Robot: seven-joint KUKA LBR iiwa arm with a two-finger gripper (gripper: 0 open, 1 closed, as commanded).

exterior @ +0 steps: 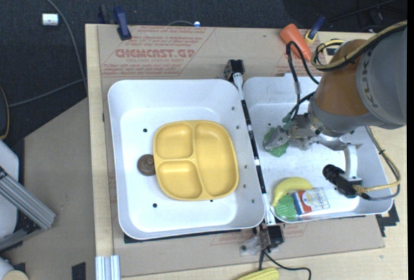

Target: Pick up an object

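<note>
Arm in from right, bent low over right bin [272,88]; gripper [277,141] tips on green object [278,149]. Jaws: can't tell open/shut.

red print reading roughly "GIGNCAST G.P" on the cardboard sheet [155,52], smaller lines illegible
</note>
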